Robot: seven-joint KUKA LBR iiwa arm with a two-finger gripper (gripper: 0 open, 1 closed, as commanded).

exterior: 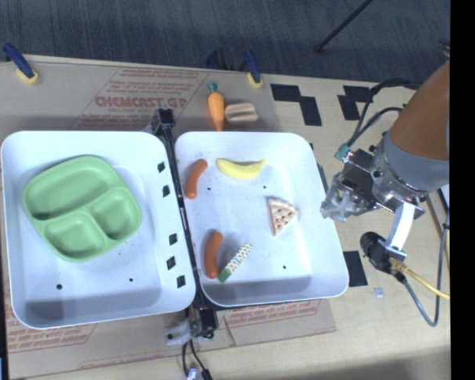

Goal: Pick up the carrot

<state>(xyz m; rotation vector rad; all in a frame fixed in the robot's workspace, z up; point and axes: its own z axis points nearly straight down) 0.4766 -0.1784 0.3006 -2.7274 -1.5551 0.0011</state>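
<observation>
While you look down on the bench, you find the carrot (215,108) lying outside both bins, on the cardboard just past the far rim of the right bin (321,212), with its green top pointing away from the bins and its orange body reaching toward that rim. Just beside it, on its right, sits a small tan and brown sandwich-like piece (241,114). You see the gripper (338,205) hanging off the right edge of the right bin, near the rim and well apart from the carrot; from this slant you cannot tell how the claw stands, as the metal parts run together in a blur. Nothing shows held by it. Inside the right bin you have a banana (240,168) near the far side, a sausage (195,178) to its left close to the divider between the bins, a pizza slice (281,214) toward the right wall, a second sausage (212,253) nearer the front, and a small striped stick with a green end (236,260) just beside that sausage. In the left bin (16,236) you see a green sectioned plate (82,207) resting flat, turned at a slant.
</observation>
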